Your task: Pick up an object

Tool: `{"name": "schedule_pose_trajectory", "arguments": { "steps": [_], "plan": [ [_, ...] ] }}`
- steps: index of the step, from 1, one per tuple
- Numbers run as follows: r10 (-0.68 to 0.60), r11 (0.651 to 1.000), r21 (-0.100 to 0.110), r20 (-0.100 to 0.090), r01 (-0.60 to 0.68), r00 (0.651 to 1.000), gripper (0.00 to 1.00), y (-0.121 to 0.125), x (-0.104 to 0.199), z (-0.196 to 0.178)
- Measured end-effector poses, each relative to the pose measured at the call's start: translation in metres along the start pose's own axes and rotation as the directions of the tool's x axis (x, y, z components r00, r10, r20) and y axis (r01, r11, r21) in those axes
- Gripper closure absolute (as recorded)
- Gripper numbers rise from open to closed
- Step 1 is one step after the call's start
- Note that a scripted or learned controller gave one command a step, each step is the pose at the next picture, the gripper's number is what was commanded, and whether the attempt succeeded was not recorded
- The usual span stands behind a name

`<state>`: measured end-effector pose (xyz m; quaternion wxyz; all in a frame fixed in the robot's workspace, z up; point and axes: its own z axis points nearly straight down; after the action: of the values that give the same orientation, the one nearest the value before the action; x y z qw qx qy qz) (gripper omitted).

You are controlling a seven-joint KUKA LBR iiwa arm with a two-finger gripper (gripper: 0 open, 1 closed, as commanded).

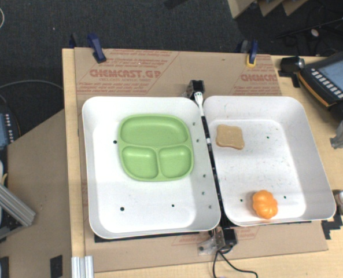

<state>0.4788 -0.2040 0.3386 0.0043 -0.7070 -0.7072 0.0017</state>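
A green divided plate (155,147) with three compartments lies in the left white bin (102,196). In the right white bin (292,172) a tan slice of bread (229,136) lies near the upper left corner. An orange, pepper-like object (264,204) sits near that bin's front edge.
The two bins stand side by side on a cardboard sheet (142,68) held by blue clamps (95,47). A tablet-like device (327,80) lies at the right edge. Cables (232,265) run below the bins, and a metal rail (9,204) stands at the left.
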Motion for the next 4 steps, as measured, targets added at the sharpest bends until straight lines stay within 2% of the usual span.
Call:
{"name": "schedule_pose_trajectory", "arguments": {
  "steps": [1,2,3,4],
  "plan": [
    [-0.002,1.0,-0.03,0.014,0.002,1.0,1.0,0.041,-0.013,-0.208],
    [0.003,1.0,0.002,-0.001,-0.003,1.0,1.0,-0.003,-0.007,-0.093],
    [0.001,1.0,-0.012,0.007,-0.001,1.0,1.0,0.0,-0.02,-0.106],
    [-0.001,1.0,0.001,-0.001,0.001,1.0,1.0,0.0,0.004,-0.008]
  ]
}}
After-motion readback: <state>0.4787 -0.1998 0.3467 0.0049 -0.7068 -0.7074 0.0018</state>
